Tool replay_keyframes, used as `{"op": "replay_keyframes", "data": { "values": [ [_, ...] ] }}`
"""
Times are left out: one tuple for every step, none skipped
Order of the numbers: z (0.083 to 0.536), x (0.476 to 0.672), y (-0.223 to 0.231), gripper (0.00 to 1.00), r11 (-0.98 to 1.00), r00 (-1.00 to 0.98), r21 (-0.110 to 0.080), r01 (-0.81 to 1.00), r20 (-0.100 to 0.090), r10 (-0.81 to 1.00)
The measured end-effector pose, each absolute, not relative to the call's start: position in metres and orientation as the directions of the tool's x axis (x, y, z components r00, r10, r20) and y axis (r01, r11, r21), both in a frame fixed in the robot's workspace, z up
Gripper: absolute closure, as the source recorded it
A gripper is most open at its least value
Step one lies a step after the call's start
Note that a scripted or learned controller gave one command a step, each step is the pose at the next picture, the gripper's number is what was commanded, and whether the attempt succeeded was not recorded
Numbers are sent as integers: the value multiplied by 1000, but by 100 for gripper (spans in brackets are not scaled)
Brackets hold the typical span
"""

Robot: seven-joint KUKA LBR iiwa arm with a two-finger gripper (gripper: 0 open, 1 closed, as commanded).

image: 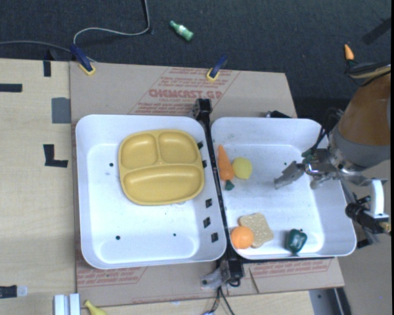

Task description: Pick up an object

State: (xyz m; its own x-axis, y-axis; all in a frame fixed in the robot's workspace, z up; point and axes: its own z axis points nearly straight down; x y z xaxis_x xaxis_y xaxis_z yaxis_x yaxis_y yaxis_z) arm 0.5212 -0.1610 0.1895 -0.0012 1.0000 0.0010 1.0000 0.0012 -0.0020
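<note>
In the right bin [315,131], an orange carrot [224,163] lies against the left wall with a yellow lemon [242,168] touching it. At the front are an orange fruit [241,237], a slice of bread [257,228] beside it, and a dark green pepper [295,241] further right. My gripper [301,178] hovers over the bin's right half. It is open, its fingers spread, with nothing between them. It sits right of the lemon and apart from every object.
The left bin [95,195] holds a yellow divided plate [161,165]. A black divider [207,176] runs between the bins. Beyond the bench, a small green object [182,30] and a cable [111,33] lie on the dark floor.
</note>
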Motion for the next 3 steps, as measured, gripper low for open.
{"op": "replay_keyframes", "data": {
  "values": [
    [86,550,-129,0,1,-1,3,1000,0,1000],
    [88,630,-100,0,-3,3,9,1000,-13,1000],
    [87,564,-105,0,-2,2,5,1000,-6,1000]
  ]
}}
